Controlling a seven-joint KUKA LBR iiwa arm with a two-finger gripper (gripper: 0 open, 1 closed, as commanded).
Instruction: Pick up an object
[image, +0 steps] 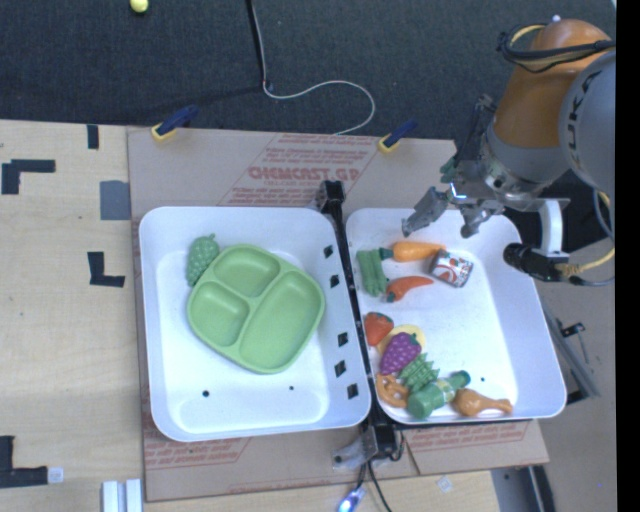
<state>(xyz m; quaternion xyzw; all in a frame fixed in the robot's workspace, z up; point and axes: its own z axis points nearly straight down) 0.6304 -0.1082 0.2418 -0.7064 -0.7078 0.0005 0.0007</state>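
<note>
The orange plastic toy carrot (416, 251) is lying at the far end of the right white bin (520, 340), beside the small red-labelled can (452, 268). The hand (447, 212) is hovering just above, fingers spread and empty, positioned for descent.

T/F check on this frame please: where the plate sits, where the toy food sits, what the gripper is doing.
1. The green divided plate lies in the left bin. True.
2. The gripper holds the small can. False: the can lies on the floor of the right bin, apart from the open fingers above it.
3. The green grape bunch is beside the plate in the left bin. True.
4. The purple grapes sit on the plate. False: they lie in the right bin.
5. The carrot lies in the right bin, near the can. True.
</note>
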